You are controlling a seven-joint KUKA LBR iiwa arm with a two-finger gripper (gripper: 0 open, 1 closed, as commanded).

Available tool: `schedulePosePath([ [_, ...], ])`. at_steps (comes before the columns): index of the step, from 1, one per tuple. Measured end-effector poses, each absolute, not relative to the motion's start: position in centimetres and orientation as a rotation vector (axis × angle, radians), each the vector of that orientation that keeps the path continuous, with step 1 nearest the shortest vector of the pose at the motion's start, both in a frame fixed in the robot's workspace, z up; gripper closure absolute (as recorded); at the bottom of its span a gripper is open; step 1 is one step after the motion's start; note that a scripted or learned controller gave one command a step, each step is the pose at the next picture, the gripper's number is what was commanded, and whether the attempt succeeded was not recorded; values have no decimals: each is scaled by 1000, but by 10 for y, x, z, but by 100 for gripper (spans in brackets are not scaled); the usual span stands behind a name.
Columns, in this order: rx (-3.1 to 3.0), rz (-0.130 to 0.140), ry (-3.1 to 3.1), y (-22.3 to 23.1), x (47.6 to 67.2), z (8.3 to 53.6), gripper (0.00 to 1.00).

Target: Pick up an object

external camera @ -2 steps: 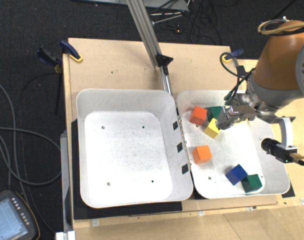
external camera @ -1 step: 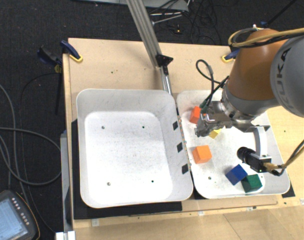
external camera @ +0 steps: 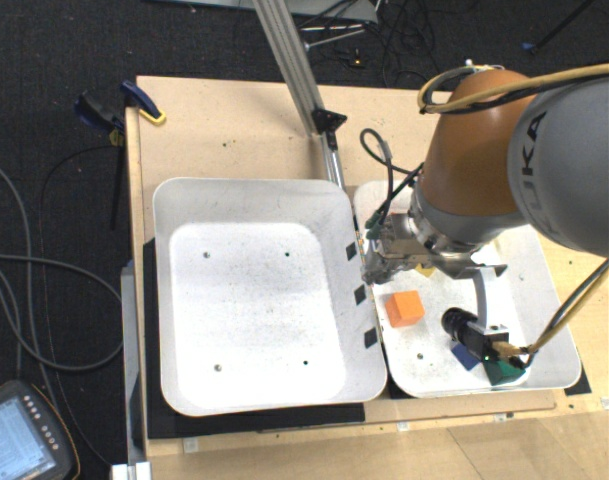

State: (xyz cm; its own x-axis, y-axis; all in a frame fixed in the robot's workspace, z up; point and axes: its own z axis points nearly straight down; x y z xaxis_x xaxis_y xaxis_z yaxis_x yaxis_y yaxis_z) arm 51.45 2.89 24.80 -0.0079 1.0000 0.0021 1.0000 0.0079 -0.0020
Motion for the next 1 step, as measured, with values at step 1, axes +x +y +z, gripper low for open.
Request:
schedulePosePath([
  [1,-2211,-2,-2230,80,508,251,100],
])
